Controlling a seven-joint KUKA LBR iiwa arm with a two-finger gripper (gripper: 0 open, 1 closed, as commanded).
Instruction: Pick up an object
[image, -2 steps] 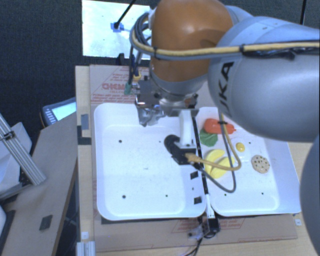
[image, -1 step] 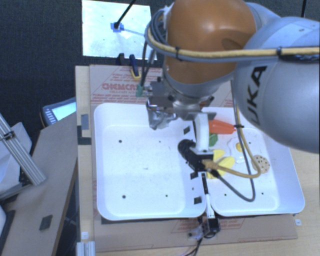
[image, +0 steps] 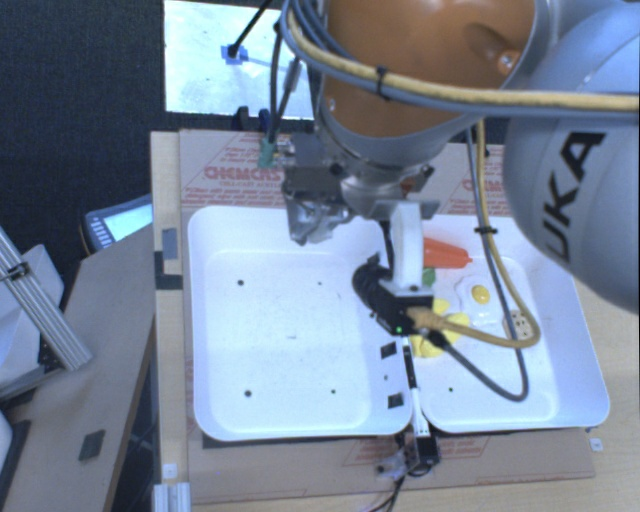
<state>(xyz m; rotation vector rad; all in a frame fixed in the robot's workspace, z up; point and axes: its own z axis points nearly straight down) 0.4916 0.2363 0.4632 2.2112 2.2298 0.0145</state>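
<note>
My pincer (image: 316, 222) hangs over the back rim of the left bin (image: 290, 330), well to the left of the toy fried egg (image: 478, 294) and farther back than it. From this slanted look down I cannot tell whether my pincer is wide or narrow. The things I could pick all lie in the right bin (image: 560, 380), gathered about the egg. An orange carrot (image: 447, 253) lies just behind the egg and a little to its left. A yellow piece (image: 436, 342), partly hidden, lies in front of the egg and to its left. A small tan block (image: 518, 322) sits just in front of the egg, to its right. The egg rests flat, yolk up.
</note>
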